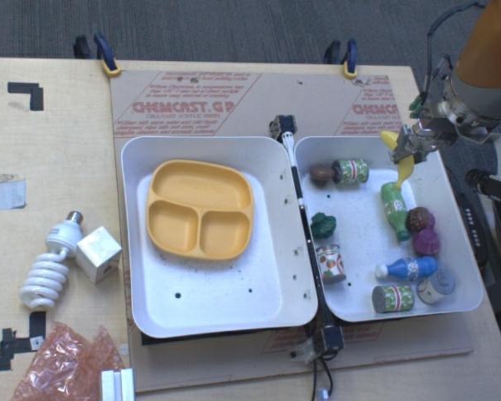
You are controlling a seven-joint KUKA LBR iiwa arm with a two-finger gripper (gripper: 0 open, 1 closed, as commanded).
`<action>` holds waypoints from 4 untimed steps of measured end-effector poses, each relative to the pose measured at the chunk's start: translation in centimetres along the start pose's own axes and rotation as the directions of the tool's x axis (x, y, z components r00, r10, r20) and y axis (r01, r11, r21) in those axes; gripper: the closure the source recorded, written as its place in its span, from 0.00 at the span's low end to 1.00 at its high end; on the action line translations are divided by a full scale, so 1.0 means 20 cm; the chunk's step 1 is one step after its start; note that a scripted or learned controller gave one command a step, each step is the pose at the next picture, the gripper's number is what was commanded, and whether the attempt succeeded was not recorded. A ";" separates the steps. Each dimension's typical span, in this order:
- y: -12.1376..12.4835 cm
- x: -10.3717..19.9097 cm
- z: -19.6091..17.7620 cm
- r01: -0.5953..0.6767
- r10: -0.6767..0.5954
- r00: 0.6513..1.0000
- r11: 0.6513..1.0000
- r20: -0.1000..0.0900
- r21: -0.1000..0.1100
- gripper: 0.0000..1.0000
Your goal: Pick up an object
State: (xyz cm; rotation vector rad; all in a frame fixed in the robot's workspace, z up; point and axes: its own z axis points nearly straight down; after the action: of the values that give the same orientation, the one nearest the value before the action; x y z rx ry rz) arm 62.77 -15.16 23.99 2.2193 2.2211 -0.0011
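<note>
From my remote seat I see the gripper [415, 140] hanging above the far right corner of the right-hand shallow white bin [363, 307], and a thin yellow banana-shaped toy [401, 159] sits pinched between its fingers, one end poking out to the left and the other drooping down toward the bin floor. So I judge the grasp made and the lift begun; what is left is to carry the piece clear and confirm it does not slip, since the hold looks to be near one end.

Just below the dangling tip lies a green plastic bottle [393, 211], and beside that a dark maroon berry-like lump [419, 220] and a purple one [427, 242]. Nearer still are a blue and white bottle [407, 268], a small green-labelled can [393, 298] and a grey disc [439, 286]. Toward the bin's left side I note another small can [350, 171] with a brown lump [321, 174] touching it, a dark green crumpled piece [322, 225] and a red-patterned can [331, 264].

The left white bin [150, 307] carries a yellow three-compartment plate [200, 209]. Both bins rest on a brown printed cardboard sheet [192, 98] clamped to the pale wooden table [50, 140]. On the table's left lie a white spiral light bulb [48, 267], a white cube [98, 253] and crinkled pink plastic wrap [63, 366]. Dark grey carpet [234, 7] runs beyond the far edge.
</note>
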 end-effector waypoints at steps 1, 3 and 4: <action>-0.05 0.11 0.01 0.001 -0.001 1.000 1.000 -0.001 0.001 1.00; 0.04 0.39 -0.11 0.002 -0.002 1.000 1.000 -0.001 0.001 1.00; 0.00 0.49 -0.13 0.001 -0.001 1.000 1.000 -0.001 0.001 1.00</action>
State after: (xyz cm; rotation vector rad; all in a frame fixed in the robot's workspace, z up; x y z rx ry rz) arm 62.70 -5.34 26.55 2.2187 2.2237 -0.0013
